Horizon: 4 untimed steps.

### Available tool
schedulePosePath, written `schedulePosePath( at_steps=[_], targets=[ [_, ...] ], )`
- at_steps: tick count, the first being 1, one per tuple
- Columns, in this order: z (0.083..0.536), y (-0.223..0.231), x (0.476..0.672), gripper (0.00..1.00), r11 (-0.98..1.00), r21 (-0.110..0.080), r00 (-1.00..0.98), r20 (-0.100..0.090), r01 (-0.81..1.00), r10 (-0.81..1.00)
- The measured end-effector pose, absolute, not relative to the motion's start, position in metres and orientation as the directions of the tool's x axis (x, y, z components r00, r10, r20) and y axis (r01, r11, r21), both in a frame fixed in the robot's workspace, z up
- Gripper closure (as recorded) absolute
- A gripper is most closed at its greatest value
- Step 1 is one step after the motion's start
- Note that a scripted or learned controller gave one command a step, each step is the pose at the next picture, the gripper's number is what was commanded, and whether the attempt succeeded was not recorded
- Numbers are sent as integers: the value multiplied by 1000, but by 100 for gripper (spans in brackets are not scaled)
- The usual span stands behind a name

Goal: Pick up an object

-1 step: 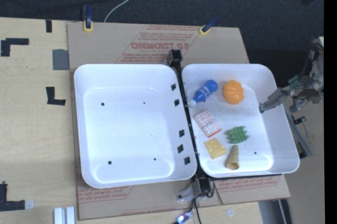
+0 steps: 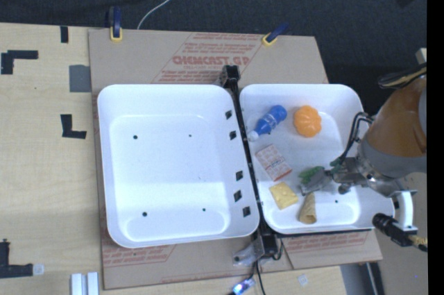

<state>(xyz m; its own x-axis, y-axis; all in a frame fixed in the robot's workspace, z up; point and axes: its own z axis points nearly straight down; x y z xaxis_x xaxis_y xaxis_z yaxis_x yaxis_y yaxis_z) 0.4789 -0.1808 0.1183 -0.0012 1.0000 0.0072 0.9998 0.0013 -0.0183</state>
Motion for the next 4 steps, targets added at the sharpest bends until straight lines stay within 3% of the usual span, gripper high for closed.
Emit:
schedulePosePath(
  at_steps=[1, 2, 3, 4],
  targets=[
    [85, -129, 485, 0, 2, 3, -2, -2, 1000, 1000],
    [98, -128, 486, 100, 3, 3, -3, 5, 1000, 1000],
    [239, -85, 540, 100, 9, 15, -9, -1, 1000, 1000],
    [316, -38, 545, 100, 7, 7, -7, 1, 1000, 1000]
  ],
)
